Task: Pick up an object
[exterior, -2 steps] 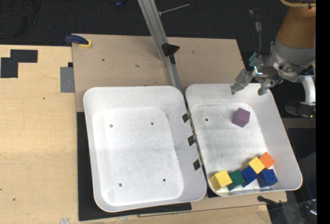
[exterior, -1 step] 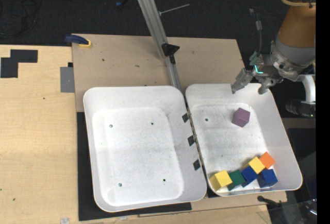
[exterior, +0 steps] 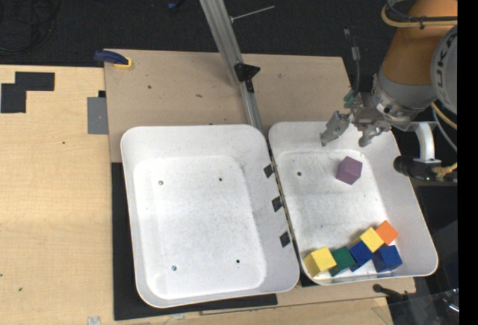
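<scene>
A purple cube (exterior: 349,169) lies alone in the upper middle of the right bin (exterior: 403,189). Along that bin's near edge sits a row of blocks: a yellow one (exterior: 323,260), a green one (exterior: 343,259), a blue one (exterior: 358,254), a second yellow one (exterior: 371,240), an orange one (exterior: 387,231) and a dark blue one (exterior: 387,258). My gripper (exterior: 349,134) hangs over the bin's far edge, just above and behind the purple cube. Its two fingers stand open and apart, with nothing between them.
The left bin (exterior: 196,211) lies beside the right one, with black clips along the shared edge. A slanted aluminium rail (exterior: 224,32) rises from behind the bins. The arm's orange band (exterior: 418,39) and a black cable stand at the right.
</scene>
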Available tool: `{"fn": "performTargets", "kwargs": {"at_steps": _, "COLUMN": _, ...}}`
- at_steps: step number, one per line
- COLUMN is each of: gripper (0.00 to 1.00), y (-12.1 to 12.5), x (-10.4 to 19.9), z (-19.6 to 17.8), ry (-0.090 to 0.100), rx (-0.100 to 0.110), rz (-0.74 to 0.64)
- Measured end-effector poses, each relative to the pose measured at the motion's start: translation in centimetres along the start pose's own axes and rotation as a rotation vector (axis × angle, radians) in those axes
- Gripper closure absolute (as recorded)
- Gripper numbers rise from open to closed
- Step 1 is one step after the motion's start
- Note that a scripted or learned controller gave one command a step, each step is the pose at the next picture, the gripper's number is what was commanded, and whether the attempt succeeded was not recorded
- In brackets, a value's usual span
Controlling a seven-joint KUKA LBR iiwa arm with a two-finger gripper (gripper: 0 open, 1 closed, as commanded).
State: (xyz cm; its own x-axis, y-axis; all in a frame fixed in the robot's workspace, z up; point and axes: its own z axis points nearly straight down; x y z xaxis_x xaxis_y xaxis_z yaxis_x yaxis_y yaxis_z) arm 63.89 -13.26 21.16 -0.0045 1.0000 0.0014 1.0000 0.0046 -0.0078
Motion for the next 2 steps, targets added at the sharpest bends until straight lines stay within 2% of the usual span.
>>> {"fn": "performTargets", "kwargs": {"at_steps": 1, "gripper": 0.0, "y": -0.6, "x": -0.5, "z": 4.8, "ry": 0.0, "rx": 0.001, "rz": 0.005}}
{"fn": "performTargets", "kwargs": {"at_steps": 2, "gripper": 0.0, "y": 0.2, "x": -1.4, "z": 9.8, "ry": -0.008, "rx": -0.016, "rz": 0.005}}
